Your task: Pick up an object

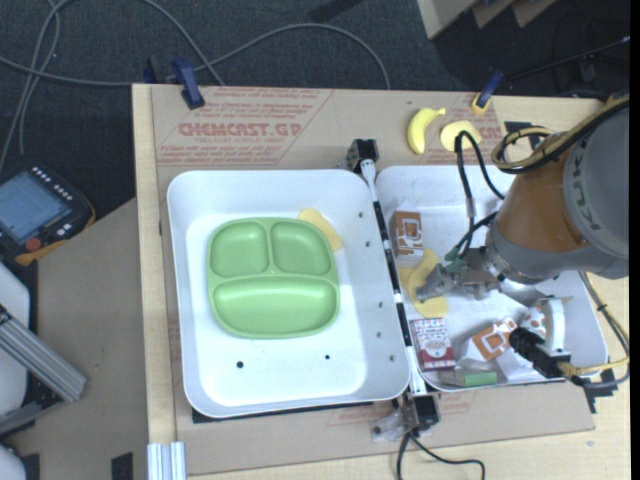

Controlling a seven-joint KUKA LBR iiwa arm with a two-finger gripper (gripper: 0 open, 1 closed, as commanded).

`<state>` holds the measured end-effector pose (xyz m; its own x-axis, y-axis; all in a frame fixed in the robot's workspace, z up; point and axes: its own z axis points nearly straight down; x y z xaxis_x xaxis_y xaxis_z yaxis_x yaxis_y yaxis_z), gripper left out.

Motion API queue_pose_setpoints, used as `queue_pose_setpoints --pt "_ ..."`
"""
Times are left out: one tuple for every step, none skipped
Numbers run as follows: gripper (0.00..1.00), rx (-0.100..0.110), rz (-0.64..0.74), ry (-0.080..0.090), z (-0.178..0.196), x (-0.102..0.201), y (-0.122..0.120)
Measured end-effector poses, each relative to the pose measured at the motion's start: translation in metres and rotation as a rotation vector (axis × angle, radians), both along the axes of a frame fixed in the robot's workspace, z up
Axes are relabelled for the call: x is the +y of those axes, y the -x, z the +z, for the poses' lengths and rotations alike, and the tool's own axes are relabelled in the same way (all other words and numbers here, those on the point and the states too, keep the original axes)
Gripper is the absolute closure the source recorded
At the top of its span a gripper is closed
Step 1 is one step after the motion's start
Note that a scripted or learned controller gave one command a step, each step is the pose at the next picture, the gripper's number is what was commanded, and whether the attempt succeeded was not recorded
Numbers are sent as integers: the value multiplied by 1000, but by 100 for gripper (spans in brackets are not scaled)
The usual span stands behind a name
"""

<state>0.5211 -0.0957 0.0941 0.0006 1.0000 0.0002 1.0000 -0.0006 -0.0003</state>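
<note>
My gripper (437, 284) hangs low over the left part of the right bin (590, 313), on the arm that comes in from the right. It sits right by a yellow piece (428, 266) and a second yellow piece (432, 307); I cannot tell if it touches either. A brown and white packet (407, 233) lies just behind it. Toward the front of the bin lie a red packet (433, 341), an orange packet (491, 341) and a green item (478, 376). The arm's body hides the middle and right of this bin.
The left bin (200, 358) holds a green divided plate (272, 277) with a pale yellow piece (322, 227) at its back right corner. Two yellow banana shapes (425, 128) (461, 135) lie on the bench behind the right bin. Cables loop over the arm.
</note>
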Motion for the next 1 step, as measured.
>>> queue_pose_setpoints --pt "0 -1 1 1 -9 -36 -63"
